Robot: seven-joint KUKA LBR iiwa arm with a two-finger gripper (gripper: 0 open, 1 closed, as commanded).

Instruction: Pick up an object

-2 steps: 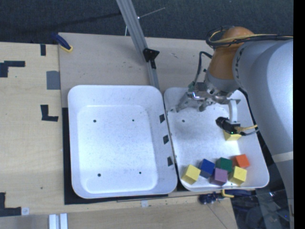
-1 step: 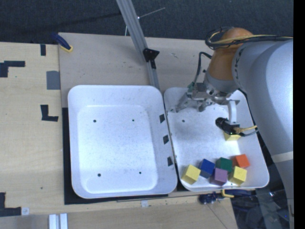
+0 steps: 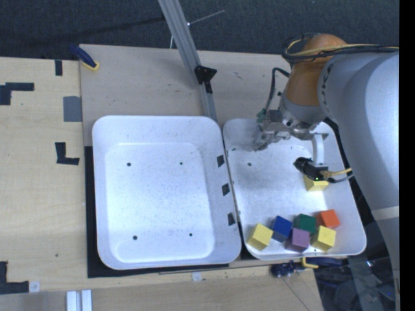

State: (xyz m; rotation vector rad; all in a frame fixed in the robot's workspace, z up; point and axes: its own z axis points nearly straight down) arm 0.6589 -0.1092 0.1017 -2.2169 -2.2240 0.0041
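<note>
From above, my desk (image 3: pixel 149 83) carries two shallow white bins side by side. The left bin (image 3: pixel 159 190) fills the middle of the frame; the right bin (image 3: pixel 259 193) sits against it at center right. A grey metal pole (image 3: pixel 185 41) slants down from the top of the frame and ends near the seam between the bins.

The blocks are all in the right bin. Along its lower edge, at the bottom right of the frame, lie a yellow block (image 3: pixel 260 236), a blue block (image 3: pixel 282 227), a green block (image 3: pixel 305 223), a purple block (image 3: pixel 300 238), an orange block (image 3: pixel 329 218) and a second yellow block (image 3: pixel 325 238), packed close, several touching. They are cubes, so none shows a long axis; most sit turned at a slight angle to the bin's wall. A third yellow block (image 3: pixel 316 184) lies apart, near the bin's right wall, just beside a dark fitting on my wrist.

My claw (image 3: pixel 262 141) hangs over the bin's upper left corner, well apart from every block. Whether it is spread or pressed together I cannot tell, and no block shows at it.
</note>
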